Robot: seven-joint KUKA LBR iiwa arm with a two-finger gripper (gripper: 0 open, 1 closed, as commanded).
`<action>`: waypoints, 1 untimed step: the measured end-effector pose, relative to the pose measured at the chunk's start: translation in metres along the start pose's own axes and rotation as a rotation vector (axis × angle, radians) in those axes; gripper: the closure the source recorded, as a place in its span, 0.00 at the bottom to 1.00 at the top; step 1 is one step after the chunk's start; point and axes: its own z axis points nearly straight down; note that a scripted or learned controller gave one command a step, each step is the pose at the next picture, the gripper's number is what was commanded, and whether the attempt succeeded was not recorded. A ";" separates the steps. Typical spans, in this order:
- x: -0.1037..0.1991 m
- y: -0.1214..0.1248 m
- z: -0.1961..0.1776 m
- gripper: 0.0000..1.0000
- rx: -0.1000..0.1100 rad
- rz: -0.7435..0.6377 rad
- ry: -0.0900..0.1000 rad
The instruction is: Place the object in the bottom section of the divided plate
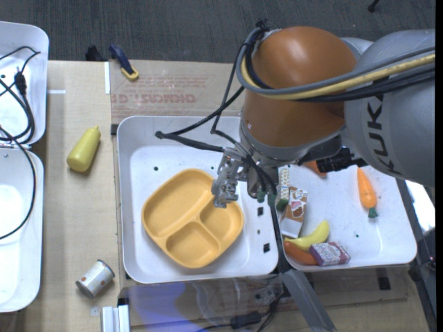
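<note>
One plate: the yellow plastic divided plate (192,218) lies flat in the left white bin (138,185), its three sections all bare.
Bottom section: the compartment at the plate's near edge holds nothing, so by my reading the placing is not yet done.
Object: which item is meant I cannot tell; the candidates lie in the right white bin (398,247), among them an orange toy carrot (366,189), a yellow toy banana (311,235), a small printed carton (295,205) and a purple packet (330,254).
Hand: the metal hand (223,185) hangs over the plate's right rim; whether it is parted, closed or carrying anything I cannot tell.
What is left: the drop into the bottom section, and perhaps the pick too.
Tabletop: pale wood with a sheet of brown cardboard (173,88); a yellow squeeze bottle (84,149) and a small tin can (95,277) lie left of the bins.
Room: dark carpet beyond.
</note>
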 end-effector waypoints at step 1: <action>-0.008 -0.033 0.022 1.00 0.001 0.178 0.004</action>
